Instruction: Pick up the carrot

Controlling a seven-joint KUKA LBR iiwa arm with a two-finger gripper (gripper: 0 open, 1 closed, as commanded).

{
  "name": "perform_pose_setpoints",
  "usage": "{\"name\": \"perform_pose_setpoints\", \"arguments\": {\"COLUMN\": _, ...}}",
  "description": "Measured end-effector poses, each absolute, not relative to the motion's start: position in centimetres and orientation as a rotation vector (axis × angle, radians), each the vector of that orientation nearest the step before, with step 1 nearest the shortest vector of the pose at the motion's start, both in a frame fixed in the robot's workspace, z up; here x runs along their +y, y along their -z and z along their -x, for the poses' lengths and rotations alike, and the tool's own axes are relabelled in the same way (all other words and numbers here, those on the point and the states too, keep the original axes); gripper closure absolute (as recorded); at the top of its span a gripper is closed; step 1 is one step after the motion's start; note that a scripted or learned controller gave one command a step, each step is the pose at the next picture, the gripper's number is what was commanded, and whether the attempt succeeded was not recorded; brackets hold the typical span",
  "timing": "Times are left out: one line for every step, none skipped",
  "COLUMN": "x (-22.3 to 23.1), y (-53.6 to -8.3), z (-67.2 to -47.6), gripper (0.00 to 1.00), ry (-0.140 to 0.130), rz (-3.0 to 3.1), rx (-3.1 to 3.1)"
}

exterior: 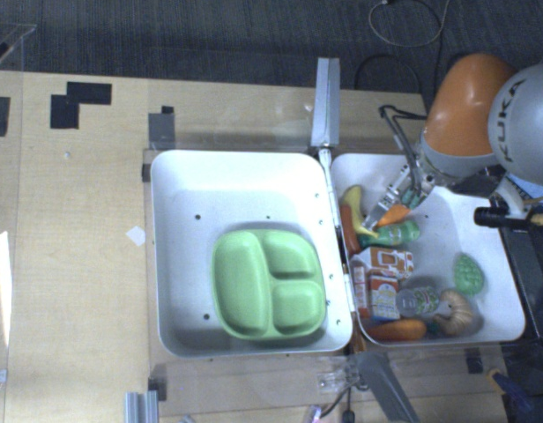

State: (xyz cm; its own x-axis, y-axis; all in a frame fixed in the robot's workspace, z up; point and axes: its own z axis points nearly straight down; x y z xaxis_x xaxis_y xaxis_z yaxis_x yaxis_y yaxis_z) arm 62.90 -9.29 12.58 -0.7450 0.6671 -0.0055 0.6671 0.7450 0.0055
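Note:
The carrot [394, 212] is a short orange piece at the upper middle of the right bin [501, 324]. It sits between the two silver fingers of my gripper [390, 208], which reaches down and to the left from the orange-banded wrist [461, 104]. The fingers look shut on the carrot, just above a green item [404, 232]. The carrot's lower end is partly hidden by the fingers.
The right bin also holds a yellow banana [353, 197], a long red piece [349, 226], small cartons [386, 276], a can [421, 300], a green round item [468, 273] and an orange-red item [397, 330]. A green divided plate [270, 280] lies in the left bin [179, 236].

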Motion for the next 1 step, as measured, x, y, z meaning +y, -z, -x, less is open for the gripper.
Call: {"name": "perform_pose_setpoints", "arguments": {"x": -9.30, "y": -8.94, "z": -62.57, "gripper": 0.00, "ry": -0.006, "rz": -1.119, "rx": 2.922}}
